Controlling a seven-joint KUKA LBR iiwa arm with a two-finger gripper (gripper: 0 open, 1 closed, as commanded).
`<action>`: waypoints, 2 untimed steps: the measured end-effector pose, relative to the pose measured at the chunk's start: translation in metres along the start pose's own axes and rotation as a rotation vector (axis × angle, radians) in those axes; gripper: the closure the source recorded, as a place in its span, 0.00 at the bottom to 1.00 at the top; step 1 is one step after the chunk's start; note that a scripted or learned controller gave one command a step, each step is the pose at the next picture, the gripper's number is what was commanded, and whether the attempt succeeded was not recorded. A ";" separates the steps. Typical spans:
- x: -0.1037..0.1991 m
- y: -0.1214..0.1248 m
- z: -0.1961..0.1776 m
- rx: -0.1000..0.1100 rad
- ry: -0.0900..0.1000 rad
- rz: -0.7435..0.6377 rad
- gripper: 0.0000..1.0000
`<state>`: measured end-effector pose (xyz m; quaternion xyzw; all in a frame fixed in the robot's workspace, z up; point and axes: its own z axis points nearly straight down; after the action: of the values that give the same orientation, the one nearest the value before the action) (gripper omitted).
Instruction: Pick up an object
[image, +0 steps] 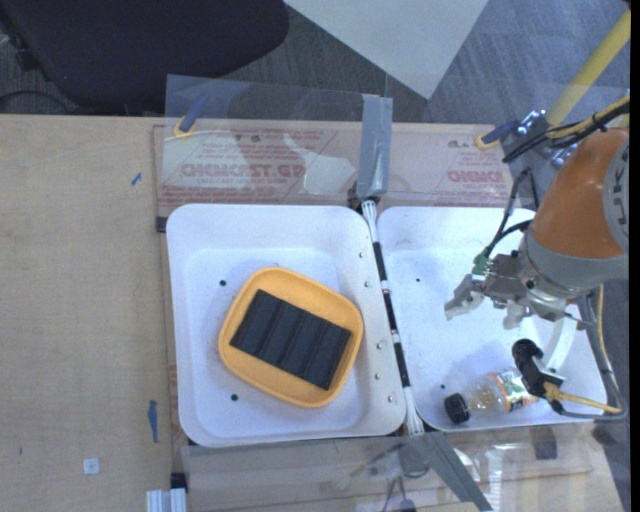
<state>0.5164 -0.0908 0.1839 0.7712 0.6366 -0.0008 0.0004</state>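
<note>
A small clear bottle (490, 394) with a black cap lies on its side near the front edge of the right bin (430, 260). A yellow dish (240, 315) with a black ridged insert (292, 338) sits in the middle of the left bin (200, 250). My gripper (490, 306) hangs over the middle of the right bin, under the arm's orange band, above and behind the bottle. Its two fingers are spread open with nothing between them.
A black fitting with a yellow cable (580, 403) hangs from the wrist near the right bin's front right corner, close to the bottle. A ridge (385, 300) divides the two bins. Clear plastic sheeting and a grey bar (374, 150) lie behind the bins.
</note>
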 end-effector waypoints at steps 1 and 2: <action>-0.055 -0.008 -0.031 -0.001 0.000 0.007 0.00; -0.064 -0.022 0.095 -0.010 0.001 -0.141 0.00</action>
<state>0.4824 -0.1492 0.0886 0.7245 0.6893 0.0031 0.0039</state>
